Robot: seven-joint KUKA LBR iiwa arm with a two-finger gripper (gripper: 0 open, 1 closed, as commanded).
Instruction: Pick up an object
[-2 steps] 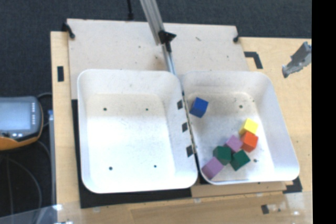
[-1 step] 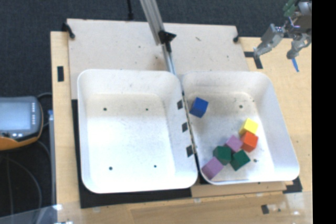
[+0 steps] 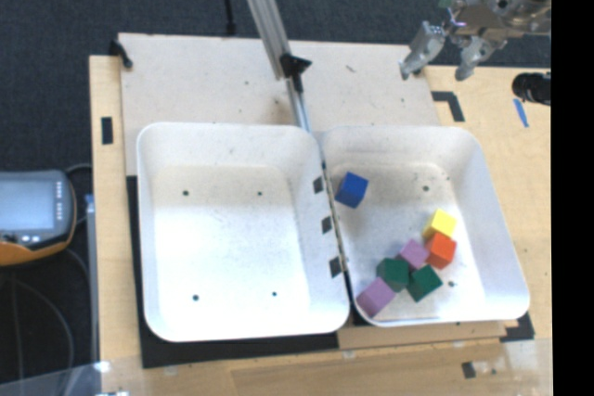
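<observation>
My gripper (image 3: 444, 57) hangs high above the bench at the upper right, behind the right bin (image 3: 483, 164), open with nothing between its fingers. In the right bin a blue cube (image 3: 352, 189) lies alone near the left wall. Toward the bin's front right sits a cluster: a yellow cube (image 3: 444, 223), an orange cube (image 3: 442, 249), a purple block (image 3: 414, 253), two green cubes (image 3: 393, 273) (image 3: 424, 282) and another purple block (image 3: 376, 296) at the front edge.
The left bin (image 3: 158, 199) sits beside the right one, separated by a shared rim. A slanted metal rail (image 3: 264, 9) runs from the top down to the bins' junction. A grey device (image 3: 32, 209) sits off the bench at far left.
</observation>
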